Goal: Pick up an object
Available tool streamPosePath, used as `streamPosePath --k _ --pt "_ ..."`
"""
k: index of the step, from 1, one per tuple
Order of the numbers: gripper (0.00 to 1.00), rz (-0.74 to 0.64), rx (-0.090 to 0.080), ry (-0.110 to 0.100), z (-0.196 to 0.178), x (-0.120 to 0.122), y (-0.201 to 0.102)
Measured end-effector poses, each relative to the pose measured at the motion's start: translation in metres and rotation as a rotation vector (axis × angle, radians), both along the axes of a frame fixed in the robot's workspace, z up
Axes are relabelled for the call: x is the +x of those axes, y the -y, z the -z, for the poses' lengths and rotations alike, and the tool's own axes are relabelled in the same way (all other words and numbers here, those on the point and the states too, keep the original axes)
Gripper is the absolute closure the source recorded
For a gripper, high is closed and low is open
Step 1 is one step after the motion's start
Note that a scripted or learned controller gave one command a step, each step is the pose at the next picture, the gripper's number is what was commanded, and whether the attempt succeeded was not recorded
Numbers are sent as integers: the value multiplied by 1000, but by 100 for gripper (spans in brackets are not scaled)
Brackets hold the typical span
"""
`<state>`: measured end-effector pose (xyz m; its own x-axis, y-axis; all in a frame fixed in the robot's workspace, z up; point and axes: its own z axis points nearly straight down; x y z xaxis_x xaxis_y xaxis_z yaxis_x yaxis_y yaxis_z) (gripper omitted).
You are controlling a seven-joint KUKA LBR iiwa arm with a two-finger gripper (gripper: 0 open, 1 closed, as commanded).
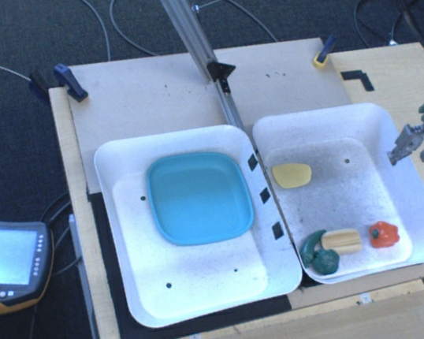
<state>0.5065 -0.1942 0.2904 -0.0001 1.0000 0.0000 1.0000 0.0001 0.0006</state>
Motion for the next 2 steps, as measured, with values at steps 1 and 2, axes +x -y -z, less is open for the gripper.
streamPosePath --k 1,2 --pt "0 0 0 0 0 0 0" --pt "0 -1 1 -4 49 8 -6"
